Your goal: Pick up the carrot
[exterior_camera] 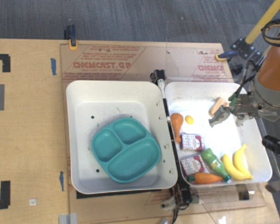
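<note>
The carrot (207,178), a smooth tapered orange piece, lies along the near wall of the right bin (203,91), just beside a glossy green bottle (213,162) and two curved yellow bananas (238,163), with two crinkled red packets (192,153) to its left. The dark two-finger gripper (222,114) hangs over the far part of that bin, well apart from the carrot, its jaws a little open with nothing between them, beside a pale tan block (217,106). A teal moulded plate (126,149) with three compartments sits in the left bin (79,125)
</note>
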`<state>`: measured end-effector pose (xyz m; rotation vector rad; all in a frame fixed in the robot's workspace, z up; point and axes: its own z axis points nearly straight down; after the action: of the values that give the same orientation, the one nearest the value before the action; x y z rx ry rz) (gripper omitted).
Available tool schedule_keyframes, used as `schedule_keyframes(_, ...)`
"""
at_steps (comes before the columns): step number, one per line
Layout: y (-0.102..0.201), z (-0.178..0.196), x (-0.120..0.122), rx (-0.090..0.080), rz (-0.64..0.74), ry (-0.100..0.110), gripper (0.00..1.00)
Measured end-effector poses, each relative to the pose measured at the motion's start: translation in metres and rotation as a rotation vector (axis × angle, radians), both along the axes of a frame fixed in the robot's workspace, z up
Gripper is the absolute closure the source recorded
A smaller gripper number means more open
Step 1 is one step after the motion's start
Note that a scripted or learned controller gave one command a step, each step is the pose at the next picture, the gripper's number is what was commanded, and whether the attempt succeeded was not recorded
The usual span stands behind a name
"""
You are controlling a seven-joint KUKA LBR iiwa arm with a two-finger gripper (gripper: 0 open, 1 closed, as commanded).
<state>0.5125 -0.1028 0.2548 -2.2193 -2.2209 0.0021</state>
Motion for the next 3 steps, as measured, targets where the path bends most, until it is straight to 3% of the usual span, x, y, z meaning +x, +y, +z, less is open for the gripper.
schedule_keyframes(1,-0.122,0.069,0.030,-0.010,-0.014,-0.009,0.00)
schedule_keyframes(2,-0.082,0.063,0.004,0.001,-0.247,0.002,0.00)
schedule_keyframes(3,-0.054,0.058,-0.009,0.000,-0.735,0.005,0.00)
